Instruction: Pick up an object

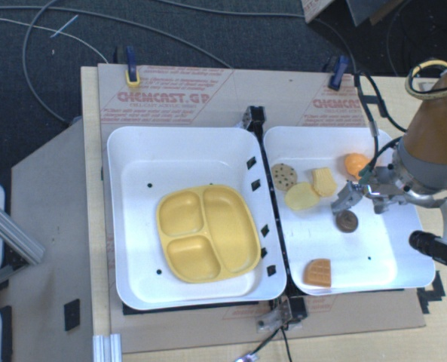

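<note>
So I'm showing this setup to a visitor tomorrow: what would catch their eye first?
Probably the yellow divided tray, sitting alone in the left bin. Next, the arm's orange band at the right, with the pincer low over the right bin, just above a small brown disc. Around it lie a speckled cookie, pale yellow pieces, an orange ball and an orange-brown wedge.

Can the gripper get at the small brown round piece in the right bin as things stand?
Probably yes. The gripper hangs right above the brown round piece, which lies alone on bare bin floor. The yellow pieces and the orange ball sit apart from it, so nothing crowds it.
</note>
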`<state>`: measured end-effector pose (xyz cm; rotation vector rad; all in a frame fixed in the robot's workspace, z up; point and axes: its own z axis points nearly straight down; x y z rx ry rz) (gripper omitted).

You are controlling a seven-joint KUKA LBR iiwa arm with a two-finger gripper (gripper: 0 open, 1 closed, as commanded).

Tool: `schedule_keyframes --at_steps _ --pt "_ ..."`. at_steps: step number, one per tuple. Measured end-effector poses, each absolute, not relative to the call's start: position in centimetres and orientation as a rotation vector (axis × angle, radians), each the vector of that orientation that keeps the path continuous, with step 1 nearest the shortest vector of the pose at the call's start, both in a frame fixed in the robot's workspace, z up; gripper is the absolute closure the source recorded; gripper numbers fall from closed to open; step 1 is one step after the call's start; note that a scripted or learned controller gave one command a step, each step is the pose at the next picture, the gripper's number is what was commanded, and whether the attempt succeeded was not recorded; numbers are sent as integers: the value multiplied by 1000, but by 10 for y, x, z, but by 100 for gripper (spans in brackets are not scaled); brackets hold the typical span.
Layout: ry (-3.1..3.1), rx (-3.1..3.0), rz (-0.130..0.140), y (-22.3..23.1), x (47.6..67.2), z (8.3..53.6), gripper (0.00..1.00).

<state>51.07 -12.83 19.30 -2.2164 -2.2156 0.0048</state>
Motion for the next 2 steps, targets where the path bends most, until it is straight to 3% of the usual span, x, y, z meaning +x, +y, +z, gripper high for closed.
schedule_keyframes --at_steps 2 --pt "-2216 -2217 5 -136 505 90 0"
